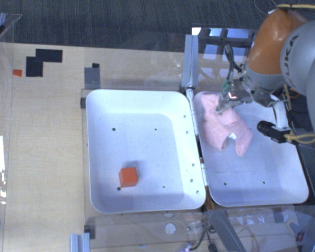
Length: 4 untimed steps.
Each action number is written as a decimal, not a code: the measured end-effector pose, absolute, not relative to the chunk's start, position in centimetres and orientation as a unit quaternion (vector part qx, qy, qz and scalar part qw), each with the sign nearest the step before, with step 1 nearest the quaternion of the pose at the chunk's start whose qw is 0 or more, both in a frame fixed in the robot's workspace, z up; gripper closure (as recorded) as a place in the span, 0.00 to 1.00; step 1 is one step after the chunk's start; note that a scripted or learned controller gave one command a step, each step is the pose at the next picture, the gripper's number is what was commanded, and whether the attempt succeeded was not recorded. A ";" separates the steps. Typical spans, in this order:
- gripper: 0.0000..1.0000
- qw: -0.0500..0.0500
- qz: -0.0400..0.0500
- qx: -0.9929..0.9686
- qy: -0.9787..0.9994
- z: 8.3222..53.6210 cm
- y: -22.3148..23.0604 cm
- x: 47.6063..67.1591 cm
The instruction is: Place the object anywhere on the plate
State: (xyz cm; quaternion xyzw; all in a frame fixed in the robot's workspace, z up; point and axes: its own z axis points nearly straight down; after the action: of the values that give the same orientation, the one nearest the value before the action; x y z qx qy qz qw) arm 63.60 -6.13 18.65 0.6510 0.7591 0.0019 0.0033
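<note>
Pink cloth (226, 128) in right bin (262, 193) under pincer (224, 103), pincer state unclear; orange block (128, 177) in left bin (142, 104).

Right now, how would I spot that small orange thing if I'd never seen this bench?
Find the two white bins side by side and take the left bin, away from the arm. Near its front left corner sits an orange block. It is small, square-edged and alone there, unlike the floppy pink cloth in the other bin.

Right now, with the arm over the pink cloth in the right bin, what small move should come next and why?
Probably a short lift straight up, to test the grasp. The pincer sits on the top edge of the pink cloth, which lies crumpled in the right bin. I see no plate, only an orange block in the left bin.
</note>
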 end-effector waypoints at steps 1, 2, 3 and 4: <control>1.00 0.004 0.003 0.648 0.762 22.7 -6.0 63.8; 1.00 0.005 0.002 0.481 0.876 23.6 -1.3 64.0; 1.00 0.005 0.003 0.297 0.955 23.8 4.8 64.1; 1.00 0.007 0.003 0.101 0.995 24.4 10.4 64.3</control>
State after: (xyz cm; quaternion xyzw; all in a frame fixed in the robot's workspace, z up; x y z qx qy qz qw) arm 64.26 10.36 24.40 0.1007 0.9949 0.0027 0.0068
